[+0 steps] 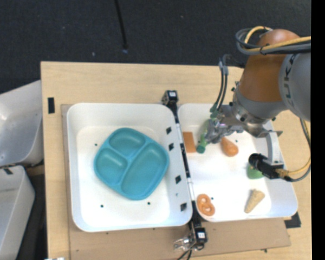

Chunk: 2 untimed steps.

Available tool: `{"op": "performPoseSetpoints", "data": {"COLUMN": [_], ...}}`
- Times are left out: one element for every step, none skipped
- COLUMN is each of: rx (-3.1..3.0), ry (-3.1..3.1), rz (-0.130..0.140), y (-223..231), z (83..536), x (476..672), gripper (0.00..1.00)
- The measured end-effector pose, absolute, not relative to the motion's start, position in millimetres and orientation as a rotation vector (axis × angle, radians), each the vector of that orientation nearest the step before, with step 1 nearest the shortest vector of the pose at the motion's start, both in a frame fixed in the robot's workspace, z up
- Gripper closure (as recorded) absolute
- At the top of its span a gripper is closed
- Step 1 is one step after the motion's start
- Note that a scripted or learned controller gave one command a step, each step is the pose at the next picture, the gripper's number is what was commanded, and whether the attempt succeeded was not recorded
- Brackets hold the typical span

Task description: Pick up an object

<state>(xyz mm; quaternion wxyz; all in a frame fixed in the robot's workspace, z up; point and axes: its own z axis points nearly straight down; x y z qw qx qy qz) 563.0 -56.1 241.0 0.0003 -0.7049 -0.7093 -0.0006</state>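
orange rounded toy piece (229,147) lies in the right white bin (227,186), just at the gripper's (206,140) three o'clock. whether its jaws are spread, i cannot tell.

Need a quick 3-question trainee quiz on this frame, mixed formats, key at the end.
1. True or false: the blue divided plate lies in the right bin.
2. Which item sits nearest the end effector? A) the orange rounded piece B) the tan cone C) the orange pretzel-shaped piece
3. Fill in: the tan cone lies near the right bin's ____ corner in the camera view.

Key: 1 false, it lies in the left bin. 2 A. 3 lower right.
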Motion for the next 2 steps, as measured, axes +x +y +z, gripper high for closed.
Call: {"op": "performPoseSetpoints", "data": {"rx": [-2.213,-2.214], "ry": [-2.231,-2.229], "rz": [-0.005,-0.001], "y": [-4,39], "z": [251,248], "x": [564.2,564.3], "gripper": [1.0,1.0]}}
